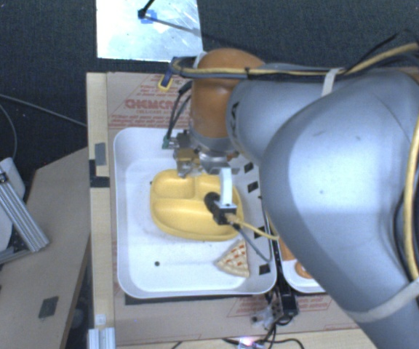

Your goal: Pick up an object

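A: What kind of place is this?
B: A robotics lab. A big grey arm (340, 180) trailing cables reaches over a white bin (133, 267) on a cardboard-lined surface (133, 100), with aluminium framing (9, 202) alongside.

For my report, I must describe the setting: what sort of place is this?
Probably a robotics lab bench for grasping tests. A grey industrial arm reaches over a white bin that holds a yellow toy and a toy pizza slice. An aluminium frame and loose cables stand at the left.
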{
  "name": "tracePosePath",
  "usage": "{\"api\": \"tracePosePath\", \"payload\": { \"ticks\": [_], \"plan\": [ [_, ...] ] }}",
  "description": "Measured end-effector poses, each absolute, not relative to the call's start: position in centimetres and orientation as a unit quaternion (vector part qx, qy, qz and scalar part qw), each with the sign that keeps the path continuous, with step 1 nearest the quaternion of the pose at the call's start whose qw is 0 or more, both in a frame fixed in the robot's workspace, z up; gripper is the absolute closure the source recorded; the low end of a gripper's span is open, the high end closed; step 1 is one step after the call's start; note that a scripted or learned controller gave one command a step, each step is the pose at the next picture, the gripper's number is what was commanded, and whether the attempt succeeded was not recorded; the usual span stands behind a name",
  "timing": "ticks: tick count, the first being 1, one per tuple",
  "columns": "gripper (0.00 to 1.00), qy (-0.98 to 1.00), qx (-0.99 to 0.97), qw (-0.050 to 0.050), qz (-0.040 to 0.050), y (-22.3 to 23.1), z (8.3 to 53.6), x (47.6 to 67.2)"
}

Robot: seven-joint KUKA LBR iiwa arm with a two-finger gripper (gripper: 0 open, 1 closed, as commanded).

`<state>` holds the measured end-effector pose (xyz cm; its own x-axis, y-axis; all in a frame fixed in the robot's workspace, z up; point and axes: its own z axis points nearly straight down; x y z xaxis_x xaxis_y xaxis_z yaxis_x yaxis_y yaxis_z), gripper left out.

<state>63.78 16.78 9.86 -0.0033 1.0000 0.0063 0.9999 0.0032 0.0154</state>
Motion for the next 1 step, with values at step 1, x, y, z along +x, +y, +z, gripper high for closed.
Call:
{"api": "tracePosePath", "payload": {
  "ticks": [1],
  "plan": [
    [1.0,0.71,0.705,0.0,-0.0013,22.06,8.55,66.59]
  ]
}}
